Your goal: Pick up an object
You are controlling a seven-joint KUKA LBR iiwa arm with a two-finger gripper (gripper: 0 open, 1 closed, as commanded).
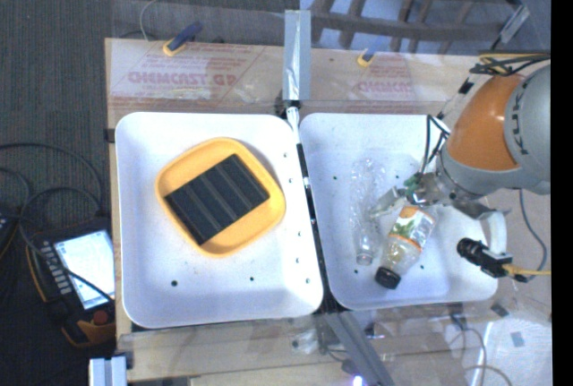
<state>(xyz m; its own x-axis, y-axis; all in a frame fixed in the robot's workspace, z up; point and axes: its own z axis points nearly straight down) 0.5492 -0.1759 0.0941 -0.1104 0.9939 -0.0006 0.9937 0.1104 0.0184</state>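
Observation:
In the right bin lies a small bottle with an orange and green label, its black cap pointing toward the front edge. Beside it on the left is a crumpled clear plastic bottle. The left bin holds a yellow rounded dish with a black ribbed insert on top. My arm comes in from the right, its orange band over the right bin's far right side. My gripper hangs low just above the labelled bottle's upper end, next to the clear bottle.
A black connector with a yellow cable sticks out by the right bin's front right corner. A metal divider bar runs behind the gap between the bins. Cables and a tablet lie on the floor at left.

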